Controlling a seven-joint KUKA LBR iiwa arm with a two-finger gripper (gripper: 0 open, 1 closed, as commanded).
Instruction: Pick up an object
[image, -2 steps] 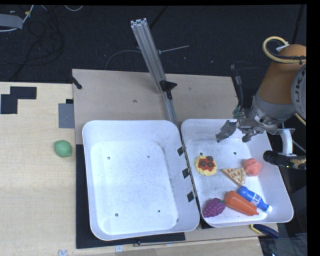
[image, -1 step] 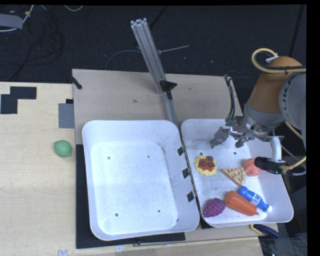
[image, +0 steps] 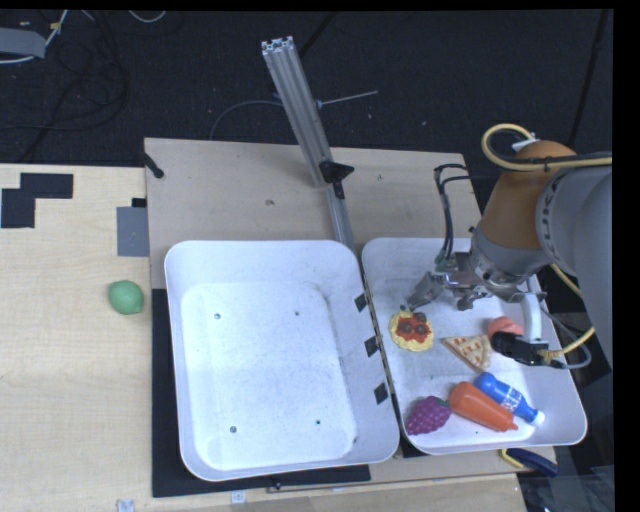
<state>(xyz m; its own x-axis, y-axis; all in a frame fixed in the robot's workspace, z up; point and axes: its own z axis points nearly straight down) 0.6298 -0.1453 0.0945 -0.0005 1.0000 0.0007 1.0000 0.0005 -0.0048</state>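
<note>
The right bin (image: 560, 425) holds several toys. A round yellow and red toy (image: 412, 331) lies near its left wall, with a pizza slice (image: 467, 349) and a salmon-coloured piece (image: 503, 326) to its right. An orange carrot (image: 482, 406), a blue bottle (image: 508, 397) and purple grapes (image: 427, 414) lie along the front. My gripper (image: 441, 294) hangs over the bin's back half, just above and behind the yellow and red toy. Its fingers are spread open with nothing between them.
The left bin (image: 200, 270) sits beside the right one, with black clips along the shared wall. A green ball (image: 126, 297) rests on the wooden bench to the far left. A slanted aluminium rail (image: 302, 105) rises behind the bins.
</note>
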